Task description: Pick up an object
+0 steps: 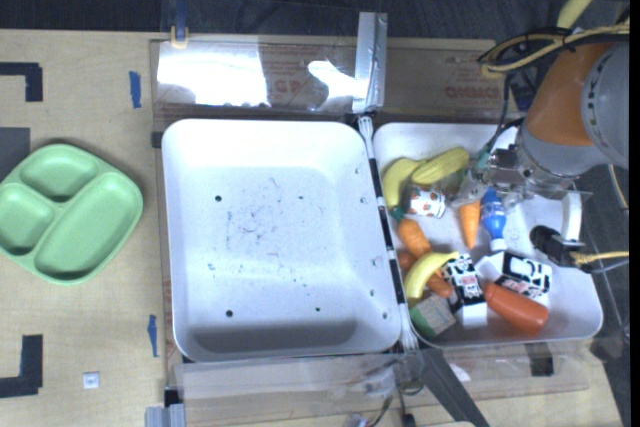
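The right bin (590, 315) holds several toy foods. A yellow banana (441, 165) and a greenish banana (396, 179) lie at its back left, with a small white can (427, 204) by them. An orange carrot (468, 223) and a blue bottle (492, 218) sit mid-bin. Nearer the front are another carrot (412, 237), a banana (427, 270), two cow-patterned pieces (462, 280) (526, 275), a red-orange piece (515, 307) and a grey-green block (433, 315). My gripper (498, 183) hangs low over the bin's back, just above the blue bottle and carrot.
The left bin (200, 155) stands beside the right one. A green divided plate (65, 212) lies on the bench at far left. A clear panel (260, 75) stands behind the left bin. The arm and yellow cables (530, 45) crowd the right bin's back right.
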